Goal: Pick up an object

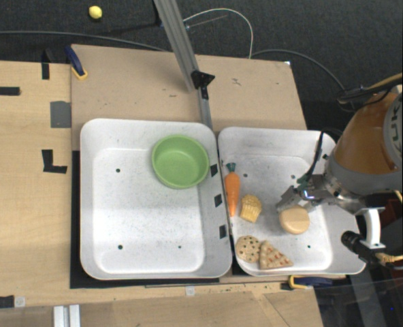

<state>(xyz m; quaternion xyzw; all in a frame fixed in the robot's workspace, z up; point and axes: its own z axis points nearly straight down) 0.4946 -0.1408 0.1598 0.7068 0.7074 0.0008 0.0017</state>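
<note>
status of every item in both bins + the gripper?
green bowl: upright, in left bin
carrot: lying flat, right bin, by the divider
corn piece: lying beside carrot
round bun: resting just under gripper
cookie: flat, front edge
pizza slice: flat, touching cookie

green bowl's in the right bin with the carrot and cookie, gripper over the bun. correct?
Not quite. The camera view shows the green bowl in the left bin; the carrot and cookie are in the right bin, with the gripper over the bun.
</note>
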